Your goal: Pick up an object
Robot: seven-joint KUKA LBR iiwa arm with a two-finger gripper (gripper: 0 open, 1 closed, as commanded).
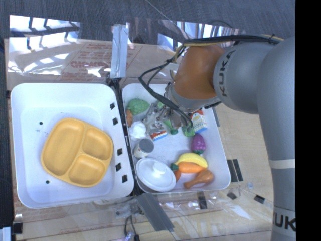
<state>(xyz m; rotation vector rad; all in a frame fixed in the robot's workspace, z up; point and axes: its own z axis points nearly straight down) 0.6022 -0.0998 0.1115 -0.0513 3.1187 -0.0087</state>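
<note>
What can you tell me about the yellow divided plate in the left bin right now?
The yellow plate lies flat on the floor of the left bin, right side up and turned at an angle to the bin's walls. It looks like matte moulded plastic, roughly square with rounded corners. Raised ridges split it into three compartments: one large and two smaller. All three hold nothing. It sits a little toward the bin's lower half, touching only the bin floor, with white floor showing all around it.
</note>
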